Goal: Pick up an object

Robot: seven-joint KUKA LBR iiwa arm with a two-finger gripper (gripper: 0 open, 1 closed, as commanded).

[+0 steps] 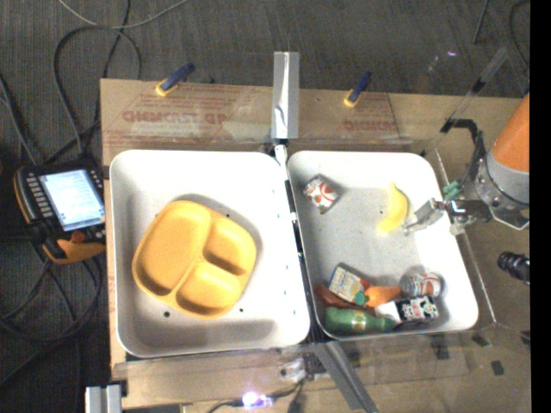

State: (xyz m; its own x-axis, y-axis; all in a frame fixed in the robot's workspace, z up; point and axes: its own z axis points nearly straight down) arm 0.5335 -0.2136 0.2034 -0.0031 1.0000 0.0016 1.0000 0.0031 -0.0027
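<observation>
My pincer [424, 216] hovered over the right bin [370, 166], just beside the yellow banana piece [394, 207]; I couldn't tell how wide it stood, and nothing sat between its tips. I judged that closing off-centre could nudge the slippery curved piece away toward the bin's wall.

arm [516, 157]: cut off at right edge | green bottle [357, 321]: partly under carrot | can [422, 284]: label unreadable
</observation>
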